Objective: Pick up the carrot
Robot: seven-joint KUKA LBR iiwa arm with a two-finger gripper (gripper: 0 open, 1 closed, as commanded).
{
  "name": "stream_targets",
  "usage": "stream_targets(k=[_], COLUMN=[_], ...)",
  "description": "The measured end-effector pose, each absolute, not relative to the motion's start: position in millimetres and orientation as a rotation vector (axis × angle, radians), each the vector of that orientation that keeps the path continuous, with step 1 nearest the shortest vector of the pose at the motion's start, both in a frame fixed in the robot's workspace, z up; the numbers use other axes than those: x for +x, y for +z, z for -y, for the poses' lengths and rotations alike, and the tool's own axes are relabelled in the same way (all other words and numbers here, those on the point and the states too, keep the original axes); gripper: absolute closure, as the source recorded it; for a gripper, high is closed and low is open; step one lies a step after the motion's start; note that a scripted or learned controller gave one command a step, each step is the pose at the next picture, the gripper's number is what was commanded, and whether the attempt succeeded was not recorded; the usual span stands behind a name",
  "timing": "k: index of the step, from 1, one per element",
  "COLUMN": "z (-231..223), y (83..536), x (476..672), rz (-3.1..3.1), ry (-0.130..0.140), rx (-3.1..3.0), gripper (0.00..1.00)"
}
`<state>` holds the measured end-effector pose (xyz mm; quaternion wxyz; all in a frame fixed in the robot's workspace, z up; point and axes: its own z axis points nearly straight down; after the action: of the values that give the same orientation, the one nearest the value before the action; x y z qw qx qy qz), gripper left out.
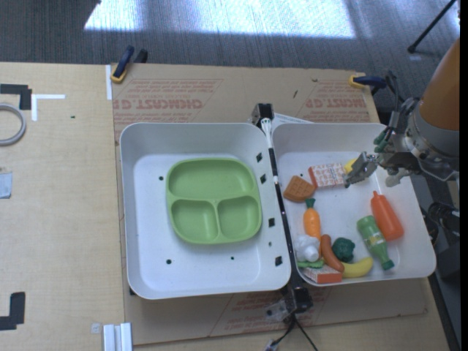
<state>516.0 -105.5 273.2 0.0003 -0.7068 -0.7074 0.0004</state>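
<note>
The carrot is small and orange with a green top. It lies in the right bin, left of centre, with its green end pointing to the far side. My gripper hangs over the far part of that bin, up and to the right of the carrot and apart from it. Just to the gripper's left lies a red and white box, and a small yellow piece shows right at the gripper's tip. Nothing visibly links the gripper to the carrot.
A brown wedge lies just beyond the carrot. A big orange bottle, a green bottle, a broccoli, a banana and a reddish sausage crowd the near right. The left bin holds a green divided plate.
</note>
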Motion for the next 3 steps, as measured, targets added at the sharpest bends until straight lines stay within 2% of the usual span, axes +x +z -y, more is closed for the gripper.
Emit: stream_targets(k=[1, 3], z=[22.5, 22.6], y=[192.0, 192.0], x=[503.7, 503.7], rz=[2.155, 2.154], ry=[0.001, 0.001], rx=[-2.286, -2.286], gripper=[0.00, 0.00])
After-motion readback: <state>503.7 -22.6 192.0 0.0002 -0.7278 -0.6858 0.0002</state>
